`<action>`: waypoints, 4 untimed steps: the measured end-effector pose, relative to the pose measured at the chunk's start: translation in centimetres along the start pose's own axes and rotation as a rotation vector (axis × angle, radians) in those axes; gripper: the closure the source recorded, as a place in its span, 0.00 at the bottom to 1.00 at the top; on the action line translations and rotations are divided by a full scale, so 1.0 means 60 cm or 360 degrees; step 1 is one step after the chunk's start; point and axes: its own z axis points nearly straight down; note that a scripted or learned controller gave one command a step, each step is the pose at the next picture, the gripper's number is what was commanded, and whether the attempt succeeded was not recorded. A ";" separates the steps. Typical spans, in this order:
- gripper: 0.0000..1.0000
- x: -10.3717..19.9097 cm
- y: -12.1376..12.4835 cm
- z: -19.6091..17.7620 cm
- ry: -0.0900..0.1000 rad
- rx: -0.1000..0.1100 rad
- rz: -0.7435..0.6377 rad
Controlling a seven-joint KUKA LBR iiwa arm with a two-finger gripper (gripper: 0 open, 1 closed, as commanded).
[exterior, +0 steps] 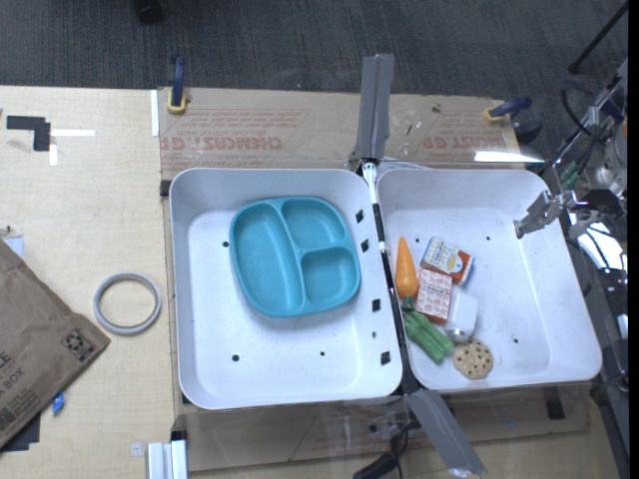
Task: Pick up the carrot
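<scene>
Carrot (405,265) lying in the right bin (519,362), tight against its left wall, orange body pointing toward 12 o'clock, green top toward 6 o'clock. Just below, at 5 o'clock from the carrot, a green leafy piece (428,335), possibly the carrot's own top or a separate vegetable; cannot tell which. At 3 o'clock from the carrot, 2 small red and white packets: upper packet (444,258) tilted, lower packet (433,294) touching it. A pale clear piece (462,314) just beside the lower packet at 4 o'clock. Cookie (472,359) with dark chips at 5 o'clock from the green piece, near the bin's front wall.

Left bin (200,367) bearing a teal divided plate (296,255) with 3 compartments, set a little toward 12 o'clock of the bin's middle.

End effector (532,220) at the right bin's 2 o'clock corner, well apart from the carrot, low over the white floor, nothing seen between its tips; open or closed cannot be told at this size and angle.

On the worktop (80,198) at 9 o'clock of the left bin, a grey tape ring (127,301), and a brown cardboard box (40,352) further toward 8 o'clock.
</scene>
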 end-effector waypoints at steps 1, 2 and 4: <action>0.00 0.100 -0.003 0.182 0.0001 0.0001 -0.0293; 0.00 0.196 -0.018 0.094 -0.0002 -0.0005 -0.0920; 0.00 0.263 0.016 0.096 -0.0001 0.0000 -0.0336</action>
